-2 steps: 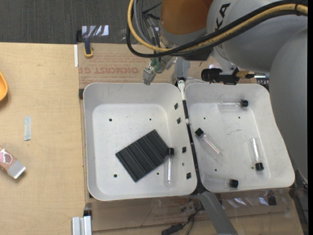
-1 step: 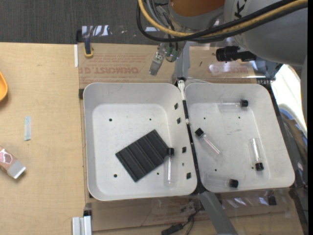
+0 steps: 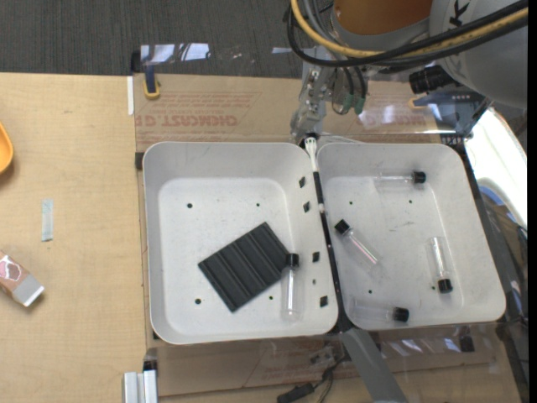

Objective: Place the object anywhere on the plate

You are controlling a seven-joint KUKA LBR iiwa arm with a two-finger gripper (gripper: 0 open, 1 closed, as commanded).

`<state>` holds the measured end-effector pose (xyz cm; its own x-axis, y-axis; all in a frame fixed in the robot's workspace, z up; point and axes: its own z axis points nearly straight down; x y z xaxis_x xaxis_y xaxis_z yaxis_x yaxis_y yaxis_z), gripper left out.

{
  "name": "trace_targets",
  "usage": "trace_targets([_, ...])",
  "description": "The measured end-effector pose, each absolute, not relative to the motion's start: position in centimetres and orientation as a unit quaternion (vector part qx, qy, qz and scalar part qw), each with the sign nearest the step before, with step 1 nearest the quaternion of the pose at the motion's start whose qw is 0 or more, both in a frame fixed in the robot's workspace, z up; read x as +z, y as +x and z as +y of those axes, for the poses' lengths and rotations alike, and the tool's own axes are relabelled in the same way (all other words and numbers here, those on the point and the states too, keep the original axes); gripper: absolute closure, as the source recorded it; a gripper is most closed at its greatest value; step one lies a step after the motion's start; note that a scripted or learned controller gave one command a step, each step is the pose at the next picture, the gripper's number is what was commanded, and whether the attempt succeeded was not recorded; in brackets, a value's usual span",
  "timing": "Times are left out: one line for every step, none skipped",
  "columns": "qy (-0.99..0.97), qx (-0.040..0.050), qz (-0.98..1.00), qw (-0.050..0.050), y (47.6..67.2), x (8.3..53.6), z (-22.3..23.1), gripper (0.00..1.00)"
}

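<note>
A dark ribbed rectangular plate (image 3: 246,267) lies tilted on the floor of the left bin (image 3: 168,225). Right beside it is a clear tube (image 3: 290,292) with a black cap, the cap end against the plate's right corner and the tube body off the plate. My gripper (image 3: 309,117) hangs above the back rim where the two bins meet, well away from the plate and the tube. I see nothing in it.
The right bin (image 3: 470,225) holds several clear black-capped tubes: one at the back (image 3: 398,177), one left of centre (image 3: 357,242), one at the right (image 3: 439,263). A loose black cap (image 3: 400,314) sits near the front rim. Small items lie on the bench at far left.
</note>
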<state>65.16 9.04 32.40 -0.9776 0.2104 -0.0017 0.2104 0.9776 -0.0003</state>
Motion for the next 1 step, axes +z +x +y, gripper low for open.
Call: trace_targets([-0.226,0.0007,0.974,0.002,62.9,33.05,10.33,1.0])
